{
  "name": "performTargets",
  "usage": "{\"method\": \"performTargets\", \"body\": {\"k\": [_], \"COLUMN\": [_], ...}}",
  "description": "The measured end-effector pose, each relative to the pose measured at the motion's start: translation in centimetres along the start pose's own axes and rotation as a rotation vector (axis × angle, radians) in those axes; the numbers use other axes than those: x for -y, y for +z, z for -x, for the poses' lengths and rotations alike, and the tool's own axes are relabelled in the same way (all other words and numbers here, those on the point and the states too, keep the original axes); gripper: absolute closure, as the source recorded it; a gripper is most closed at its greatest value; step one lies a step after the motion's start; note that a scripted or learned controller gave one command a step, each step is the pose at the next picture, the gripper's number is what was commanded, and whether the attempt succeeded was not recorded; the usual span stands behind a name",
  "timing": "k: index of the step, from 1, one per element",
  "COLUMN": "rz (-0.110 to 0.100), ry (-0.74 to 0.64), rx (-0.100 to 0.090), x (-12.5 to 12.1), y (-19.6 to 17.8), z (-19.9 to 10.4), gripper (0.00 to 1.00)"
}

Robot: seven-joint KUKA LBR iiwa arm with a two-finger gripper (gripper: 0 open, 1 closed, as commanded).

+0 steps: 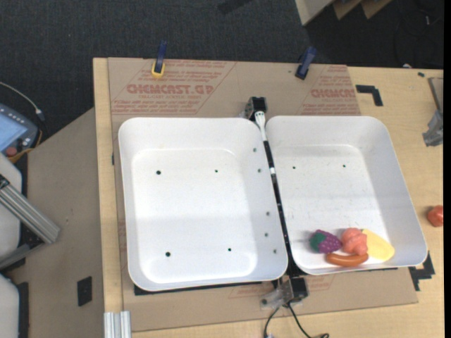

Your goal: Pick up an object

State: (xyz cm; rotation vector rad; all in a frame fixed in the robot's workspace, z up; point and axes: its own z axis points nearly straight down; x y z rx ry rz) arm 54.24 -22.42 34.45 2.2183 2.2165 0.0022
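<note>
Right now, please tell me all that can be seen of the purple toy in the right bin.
The purple toy looks like a small bunch of grapes: knobbly, shiny like plastic, with a bit of green at its upper left. It lies on the floor of the right bin, near the bin's front edge. It is the leftmost of the cluster there. An orange-red toy sits against its right side, and a red sausage-shaped toy lies just in front of it.

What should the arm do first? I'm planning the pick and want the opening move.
Probably reach in over the right bin toward its near corner. The toys sit clustered there: purple grapes, a red piece, a yellow piece and an orange sausage. They touch, so aiming at the grapes on the cluster's left edge seems easiest.
</note>
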Motion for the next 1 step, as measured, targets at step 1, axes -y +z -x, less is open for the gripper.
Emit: {"method": "performTargets", "body": {"k": [1], "rz": [-0.005], "ry": [-0.001], "rx": [-0.002], "x": [0.27], "y": [0.55], "z": [-0.04], "gripper": [1.0]}}
